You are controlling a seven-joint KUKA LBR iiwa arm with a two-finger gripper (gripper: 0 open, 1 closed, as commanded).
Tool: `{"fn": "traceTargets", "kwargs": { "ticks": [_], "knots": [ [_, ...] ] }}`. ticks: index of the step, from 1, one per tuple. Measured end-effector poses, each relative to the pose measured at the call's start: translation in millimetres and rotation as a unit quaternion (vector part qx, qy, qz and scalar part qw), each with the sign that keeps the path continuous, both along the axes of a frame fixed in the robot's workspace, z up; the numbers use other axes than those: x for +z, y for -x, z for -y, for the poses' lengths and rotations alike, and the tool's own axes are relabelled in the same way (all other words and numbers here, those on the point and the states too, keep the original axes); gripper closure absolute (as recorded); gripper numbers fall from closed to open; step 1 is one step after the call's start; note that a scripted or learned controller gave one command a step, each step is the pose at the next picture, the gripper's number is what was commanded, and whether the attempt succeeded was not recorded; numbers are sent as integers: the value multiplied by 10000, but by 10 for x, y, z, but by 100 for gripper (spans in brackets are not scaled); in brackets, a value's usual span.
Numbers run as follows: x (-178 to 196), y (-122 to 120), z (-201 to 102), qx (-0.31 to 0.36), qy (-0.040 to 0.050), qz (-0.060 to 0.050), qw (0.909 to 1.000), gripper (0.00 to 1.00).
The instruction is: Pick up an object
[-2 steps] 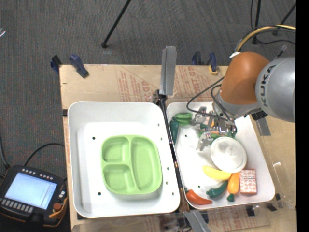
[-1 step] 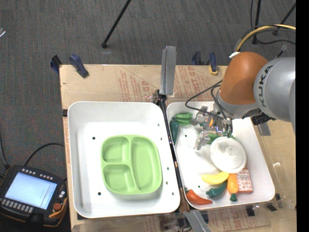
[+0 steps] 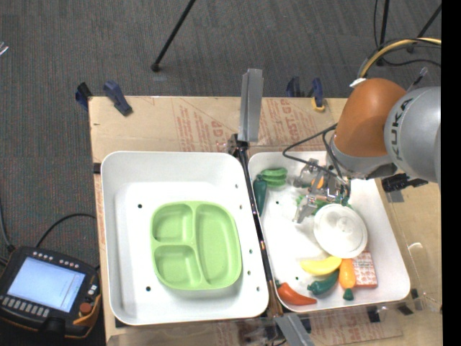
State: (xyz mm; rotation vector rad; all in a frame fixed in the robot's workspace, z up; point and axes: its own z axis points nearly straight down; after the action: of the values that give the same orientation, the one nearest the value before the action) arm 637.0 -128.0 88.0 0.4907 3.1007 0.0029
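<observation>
In the camera view, the gripper (image 3: 317,193) hangs low in the right bin (image 3: 392,244), toward its twelve o'clock end; whether it is open or closed I cannot tell. The nearest candidate, a white round bowl (image 3: 340,231), lies just beside it at about four o'clock, with no long axis to align to. A green pepper (image 3: 272,175) sits at nine o'clock. Further toys cluster near six o'clock: a yellow piece (image 3: 320,266), an orange one (image 3: 347,272), a red chili (image 3: 297,295). The left bin (image 3: 119,193) holds a green divided plate (image 3: 196,245). The bench (image 3: 166,125) stands on grey carpet (image 3: 86,42).
</observation>
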Motion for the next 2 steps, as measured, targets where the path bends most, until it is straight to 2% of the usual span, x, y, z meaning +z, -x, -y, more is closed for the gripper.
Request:
{"fn": "traceTargets", "kwargs": {
  "ticks": [1, 2],
  "knots": [
    [-10, 626, 536, 317, -5, -14, 9995, 0],
    [-14, 1311, -262, -44, -12, -26, 10000, 0]
  ]
}}
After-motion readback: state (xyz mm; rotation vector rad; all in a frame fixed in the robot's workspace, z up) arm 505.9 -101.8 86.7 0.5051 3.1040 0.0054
